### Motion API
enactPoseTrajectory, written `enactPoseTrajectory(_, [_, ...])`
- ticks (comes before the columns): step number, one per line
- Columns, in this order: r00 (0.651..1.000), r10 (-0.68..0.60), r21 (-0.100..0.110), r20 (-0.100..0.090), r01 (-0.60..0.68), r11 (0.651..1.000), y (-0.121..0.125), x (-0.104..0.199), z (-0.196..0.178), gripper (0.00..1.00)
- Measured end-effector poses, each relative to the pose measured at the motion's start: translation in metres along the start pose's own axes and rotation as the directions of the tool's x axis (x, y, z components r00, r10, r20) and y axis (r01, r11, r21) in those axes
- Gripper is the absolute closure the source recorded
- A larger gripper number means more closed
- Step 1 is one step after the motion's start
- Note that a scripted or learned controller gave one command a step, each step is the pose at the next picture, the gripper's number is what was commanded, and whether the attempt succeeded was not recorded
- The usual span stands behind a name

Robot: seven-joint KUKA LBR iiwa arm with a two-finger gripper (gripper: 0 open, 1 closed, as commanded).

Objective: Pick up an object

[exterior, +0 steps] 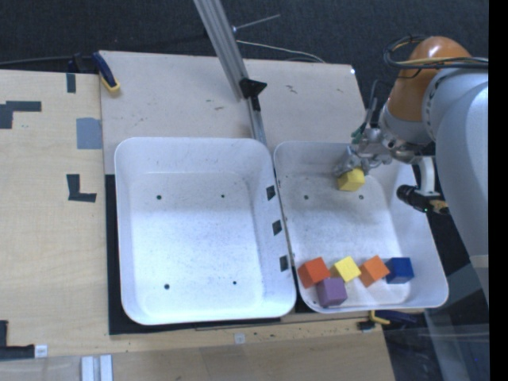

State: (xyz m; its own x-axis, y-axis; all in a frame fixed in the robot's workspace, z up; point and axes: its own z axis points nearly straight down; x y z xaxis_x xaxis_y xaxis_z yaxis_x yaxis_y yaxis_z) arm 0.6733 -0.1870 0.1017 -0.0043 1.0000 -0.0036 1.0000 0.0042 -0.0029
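Observation:
My gripper (354, 171) hangs over the far part of the right bin (413, 221), reaching in from the right. A yellow block (351, 181) sits at its tips, its top edge tucked between the fingers, and the gripper is shut on it. Along the bin's near edge lies a cluster of blocks: an orange block (313, 271), a second yellow block (347, 268), another orange block (373, 270), a blue block (399, 270) and a purple block (332, 291).
The left bin (127, 213) stands beside the right one, sharing a raised middle wall. A slanted metal rail (226, 46) crosses the bench behind the bins. The grey arm (452, 133) covers the right bin's far right side.

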Motion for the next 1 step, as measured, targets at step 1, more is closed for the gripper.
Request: enactPoseTrajectory(1, [1.000,-0.004,-0.006,-0.003,0.003,1.000,0.0049,0.0905,0.0074,1.00])
